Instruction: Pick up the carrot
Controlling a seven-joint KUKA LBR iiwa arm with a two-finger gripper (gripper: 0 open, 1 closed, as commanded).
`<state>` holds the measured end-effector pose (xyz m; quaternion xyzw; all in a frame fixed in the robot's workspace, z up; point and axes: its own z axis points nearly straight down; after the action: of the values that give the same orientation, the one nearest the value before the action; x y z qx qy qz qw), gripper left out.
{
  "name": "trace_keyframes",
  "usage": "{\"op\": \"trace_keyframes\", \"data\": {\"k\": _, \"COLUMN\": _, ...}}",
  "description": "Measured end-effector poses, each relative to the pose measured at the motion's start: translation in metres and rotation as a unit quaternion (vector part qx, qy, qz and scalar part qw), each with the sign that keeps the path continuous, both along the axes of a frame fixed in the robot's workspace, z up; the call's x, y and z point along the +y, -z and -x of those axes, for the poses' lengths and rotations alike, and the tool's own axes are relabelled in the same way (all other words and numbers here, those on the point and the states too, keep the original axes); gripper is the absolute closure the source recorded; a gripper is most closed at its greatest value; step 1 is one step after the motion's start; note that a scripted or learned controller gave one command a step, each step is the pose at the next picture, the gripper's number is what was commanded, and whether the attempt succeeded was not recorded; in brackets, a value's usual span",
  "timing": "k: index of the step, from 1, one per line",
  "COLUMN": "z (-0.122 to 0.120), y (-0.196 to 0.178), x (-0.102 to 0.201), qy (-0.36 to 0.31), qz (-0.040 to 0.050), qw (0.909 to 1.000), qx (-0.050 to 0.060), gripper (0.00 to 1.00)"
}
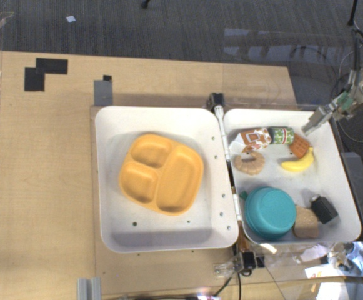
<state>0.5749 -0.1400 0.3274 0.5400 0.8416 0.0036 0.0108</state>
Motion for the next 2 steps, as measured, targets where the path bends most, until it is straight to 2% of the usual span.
{"op": "trace_keyframes", "data": {"k": 1, "z": 0.039, "y": 0.189, "x": 0.040, "qy": 0.053, "qz": -0.0048, "qw": 0.9985, "qx": 0.015, "gripper": 0.00}}
{"op": "trace_keyframes", "data": {"k": 2, "z": 0.046, "y": 0.238, "x": 0.048, "qy": 0.003, "qz": -0.0025, "qw": 1.0000, "qx": 0.003, "gripper": 0.00}}
